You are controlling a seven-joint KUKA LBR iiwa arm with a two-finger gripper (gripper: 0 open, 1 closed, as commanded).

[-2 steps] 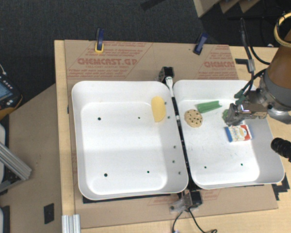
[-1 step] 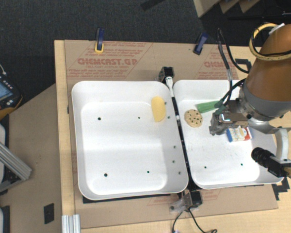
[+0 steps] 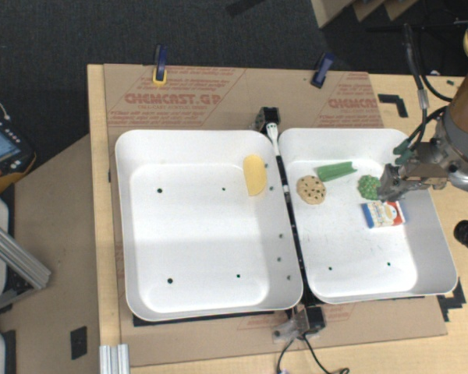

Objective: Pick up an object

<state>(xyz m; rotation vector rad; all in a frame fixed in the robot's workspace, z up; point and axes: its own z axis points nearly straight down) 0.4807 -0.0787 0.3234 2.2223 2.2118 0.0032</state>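
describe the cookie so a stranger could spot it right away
Start at the right-hand shallow white bin of the two on the bench. Near its left wall, beside the divider between the bins, lies the round tan chocolate-chip cookie. It is the only round, speckled thing; the flat green bar next to it is long and plain.

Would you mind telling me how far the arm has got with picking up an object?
Nothing looks lifted yet. The gripper is low in the right bin, between the broccoli piece and the small packet. Grasping and raising one remains.
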